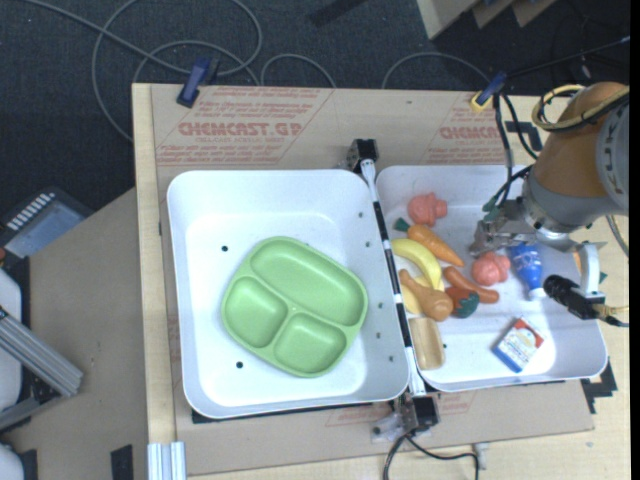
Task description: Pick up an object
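End effector [497, 236] low over the right bin [560, 363], its opening impossible to tell.
A pink toy [489, 269] lies just below it, touching a blue object [526, 267]; 1 green tray [292, 306] sits in the left bin [200, 268].

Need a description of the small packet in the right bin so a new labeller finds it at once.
Start at the right bin, the one crowded with toy food. Go to its near right corner, away from the pile by the divider. The small packet lies flat there on its own: a boxy shape in white, red and blue, tilted on the bin floor, unlike the rounded orange, yellow and pink pieces nearby.
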`<control>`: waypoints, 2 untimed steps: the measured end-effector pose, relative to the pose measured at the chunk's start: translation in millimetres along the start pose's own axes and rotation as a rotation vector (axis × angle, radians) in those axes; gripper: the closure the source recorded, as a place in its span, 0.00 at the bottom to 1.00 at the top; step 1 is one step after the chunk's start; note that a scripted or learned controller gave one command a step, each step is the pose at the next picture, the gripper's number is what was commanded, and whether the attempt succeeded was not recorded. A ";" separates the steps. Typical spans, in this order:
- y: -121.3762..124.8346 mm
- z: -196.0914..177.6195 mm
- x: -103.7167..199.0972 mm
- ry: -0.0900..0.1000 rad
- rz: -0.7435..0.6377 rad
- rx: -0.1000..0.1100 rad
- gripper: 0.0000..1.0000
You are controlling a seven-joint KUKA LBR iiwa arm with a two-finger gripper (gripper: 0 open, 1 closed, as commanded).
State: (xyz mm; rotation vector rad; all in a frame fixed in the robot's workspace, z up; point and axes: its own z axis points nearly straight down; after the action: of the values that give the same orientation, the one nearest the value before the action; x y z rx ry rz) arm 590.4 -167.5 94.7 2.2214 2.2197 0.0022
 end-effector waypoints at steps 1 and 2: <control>-19.5 -119.3 -6.4 -0.002 -0.001 -0.003 1.00; -20.4 -117.6 -5.9 -0.001 0.000 0.001 0.00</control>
State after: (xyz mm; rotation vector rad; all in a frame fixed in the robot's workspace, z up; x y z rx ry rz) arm 569.8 -173.4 212.3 2.2209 2.2202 0.0002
